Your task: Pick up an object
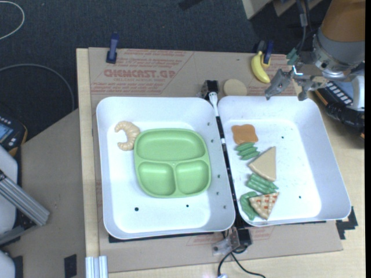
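The gripper hung above the far rim of the right bin, with its two fingers spread apart and nothing between them. The arm, grey with an orange band, came down to it from beyond that bin's far right corner.

Inside the right bin, all the toy food lay along the left wall, leaving the bin's right half and most of its far end bare. Nearest the far left corner sat an orange-brown toast piece. Just nearer the viewer lay a small bunch of green beans, then a tan triangular sandwich wedge, which touched a second green bean cluster below it. By the near left corner a pizza slice rested against a green pea pod, close to the bin's near rim.

Left of the right bin, sharing a dividing edge with it, stood the left bin. It held a green divided plate about in its middle, and a croissant touched the plate's far left corner. A margin of bare white ran round the plate on all sides.

Beyond the right bin's far rim, on the cardboard, lay a banana and a round tan cookie, both outside the bin and left of the gripper.
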